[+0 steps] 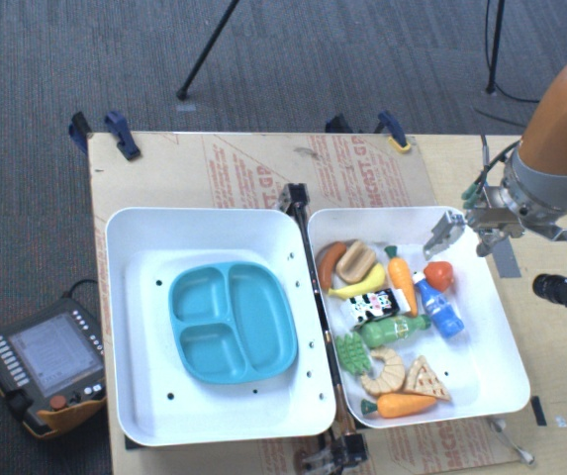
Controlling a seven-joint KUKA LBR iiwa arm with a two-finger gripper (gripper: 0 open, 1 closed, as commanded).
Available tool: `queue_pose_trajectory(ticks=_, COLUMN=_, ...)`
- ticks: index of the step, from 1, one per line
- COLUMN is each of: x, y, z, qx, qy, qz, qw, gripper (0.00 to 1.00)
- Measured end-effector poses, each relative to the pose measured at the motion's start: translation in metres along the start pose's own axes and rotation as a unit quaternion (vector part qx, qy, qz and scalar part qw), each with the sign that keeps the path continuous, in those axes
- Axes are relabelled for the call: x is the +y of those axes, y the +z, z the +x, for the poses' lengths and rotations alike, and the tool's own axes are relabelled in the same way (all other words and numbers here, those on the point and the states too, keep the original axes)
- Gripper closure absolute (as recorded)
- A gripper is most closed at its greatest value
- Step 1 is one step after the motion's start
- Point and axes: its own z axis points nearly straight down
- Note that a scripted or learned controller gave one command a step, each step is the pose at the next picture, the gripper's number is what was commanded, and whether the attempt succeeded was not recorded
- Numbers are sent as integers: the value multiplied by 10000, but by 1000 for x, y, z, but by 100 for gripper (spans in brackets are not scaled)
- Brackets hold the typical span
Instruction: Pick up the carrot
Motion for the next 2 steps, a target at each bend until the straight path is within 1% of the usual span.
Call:
queue_pose_trajectory(ticks=1, x=28, y=146, z=20, qx=-10, qy=558, qz=-72, qw=9984, gripper=0)
queue_pose_trajectory(ticks=2, x=28, y=136, z=20, qx=9, qy=564, qz=-58, qw=9984, gripper=100)
